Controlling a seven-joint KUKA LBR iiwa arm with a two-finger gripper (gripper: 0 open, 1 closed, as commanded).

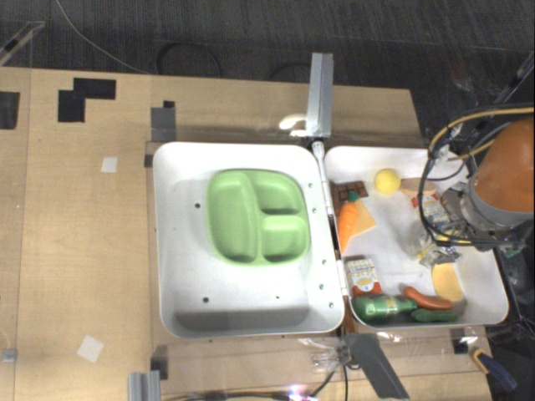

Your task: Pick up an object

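Left bin (180, 249): shallow white plastic, holding 1 pale green divided plastic tray (256, 215), lying flat near its middle. I see nothing else in it.

Right bin (501, 303): shallow white plastic, holding the candidates. Along its left wall, an orange carrot-shaped toy (349, 220), with a small dark brown block (349, 192) just above it. Below these, a small printed packet (362, 276). Along the bottom wall, a green plastic bottle (390, 308) lies on its side, touching a red sausage-shaped toy (429, 298). Near the top, a small yellow ball (386, 181). Toward the right, a pale yellow wedge (447, 282).

The grey arm with its orange band (508, 174) hangs over the right bin's right side. The gripper (439, 239) sits low, just above the wedge; cables clutter it and I cannot tell its opening, nor whether it has anything.

Judgement: pick not done. Every object appears to rest in the bin; grasp and lift remain.
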